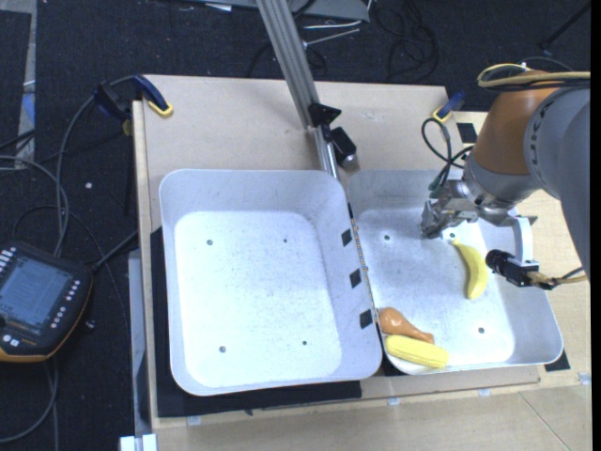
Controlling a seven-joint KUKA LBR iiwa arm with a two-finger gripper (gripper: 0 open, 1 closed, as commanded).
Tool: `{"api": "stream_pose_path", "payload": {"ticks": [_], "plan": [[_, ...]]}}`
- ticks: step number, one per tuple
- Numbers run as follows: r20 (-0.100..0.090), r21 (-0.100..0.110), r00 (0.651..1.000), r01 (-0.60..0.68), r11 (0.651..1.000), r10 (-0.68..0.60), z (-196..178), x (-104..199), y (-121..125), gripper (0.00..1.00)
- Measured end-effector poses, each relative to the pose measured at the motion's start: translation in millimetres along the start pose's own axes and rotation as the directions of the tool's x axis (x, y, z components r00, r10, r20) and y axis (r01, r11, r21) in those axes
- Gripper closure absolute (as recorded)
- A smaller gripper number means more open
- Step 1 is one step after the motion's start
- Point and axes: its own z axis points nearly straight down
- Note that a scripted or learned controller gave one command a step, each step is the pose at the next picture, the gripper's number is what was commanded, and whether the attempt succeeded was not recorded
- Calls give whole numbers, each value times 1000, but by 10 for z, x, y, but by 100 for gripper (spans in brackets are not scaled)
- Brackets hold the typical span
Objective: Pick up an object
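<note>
Jaws low in right bin, state unclear; banana just beside, wall near.

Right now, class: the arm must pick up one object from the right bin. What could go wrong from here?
1. The claw sits beside the banana's upper tip, so closing there may miss or only nudge it.
2. The corn cob and the orange toy lie touching at the right bin's front wall, leaving little room to grasp either.

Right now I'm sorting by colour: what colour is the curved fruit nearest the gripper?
Yellow: the curved banana in the right white bin, seen in the camera view.
</note>
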Motion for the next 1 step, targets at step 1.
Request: {"api": "stream_pose_path", "payload": {"ticks": [1], "plan": [[0, -5, 1000, 0, 1000, 0, -616, 56, 7, 100]]}}
